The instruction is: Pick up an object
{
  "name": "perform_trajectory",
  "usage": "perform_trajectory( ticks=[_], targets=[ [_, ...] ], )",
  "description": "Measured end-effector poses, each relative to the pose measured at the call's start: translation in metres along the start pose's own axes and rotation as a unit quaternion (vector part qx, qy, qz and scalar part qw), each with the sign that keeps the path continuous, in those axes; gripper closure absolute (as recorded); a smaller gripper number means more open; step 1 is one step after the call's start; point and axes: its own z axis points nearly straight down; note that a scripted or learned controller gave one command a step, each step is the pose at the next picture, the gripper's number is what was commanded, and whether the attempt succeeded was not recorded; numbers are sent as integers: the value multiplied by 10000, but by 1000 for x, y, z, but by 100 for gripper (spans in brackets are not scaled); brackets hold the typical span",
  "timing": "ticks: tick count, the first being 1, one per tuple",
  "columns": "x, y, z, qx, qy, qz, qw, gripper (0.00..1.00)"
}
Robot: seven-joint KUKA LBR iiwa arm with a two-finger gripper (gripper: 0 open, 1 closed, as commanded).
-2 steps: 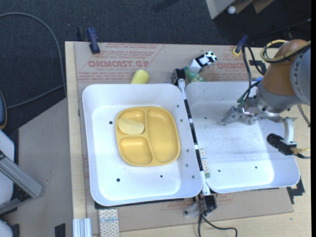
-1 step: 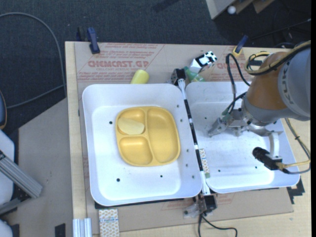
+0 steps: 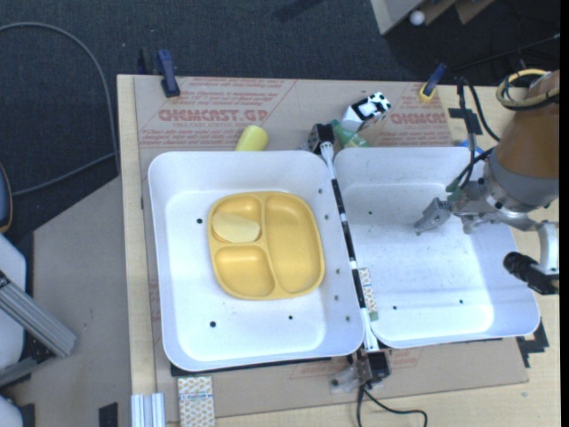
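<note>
Gripper (image 3: 436,216) sits over the right bin (image 3: 427,318), can't tell its jaws; I'd swing left for the yellow plate (image 3: 267,243).

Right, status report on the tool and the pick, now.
Tool low over right bin, nothing visibly held. Yellow divided tray sits in left bin, untouched. Path unobstructed.

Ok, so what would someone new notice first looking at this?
Probably the yellow tray, sitting mid left bin, with a pale disc in its upper-left compartment. Next, the arm with its gripper over the right bin. A yellow cylinder lies behind the bins.
</note>
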Motion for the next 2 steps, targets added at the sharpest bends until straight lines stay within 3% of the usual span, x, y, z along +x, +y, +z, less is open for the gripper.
perform_trajectory(
  ticks=[1, 2],
  targets=[
    [20, -4, 64, 14, 11, -9, 10000, 0],
    [-30, 47, 15, -2, 0, -7, 10000, 0]
  ],
)
